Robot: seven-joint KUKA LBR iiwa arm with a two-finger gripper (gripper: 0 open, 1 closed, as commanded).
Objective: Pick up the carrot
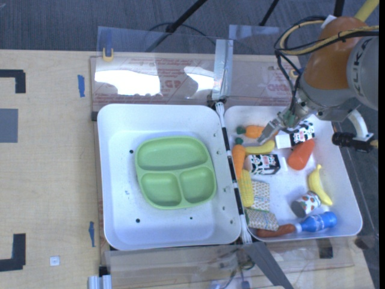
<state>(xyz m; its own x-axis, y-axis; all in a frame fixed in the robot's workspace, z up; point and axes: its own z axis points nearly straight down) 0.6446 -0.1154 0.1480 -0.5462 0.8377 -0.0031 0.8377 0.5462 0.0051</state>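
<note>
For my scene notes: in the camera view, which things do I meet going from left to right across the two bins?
Green divided plate → carrot → corn cob → gripper → banana.
</note>
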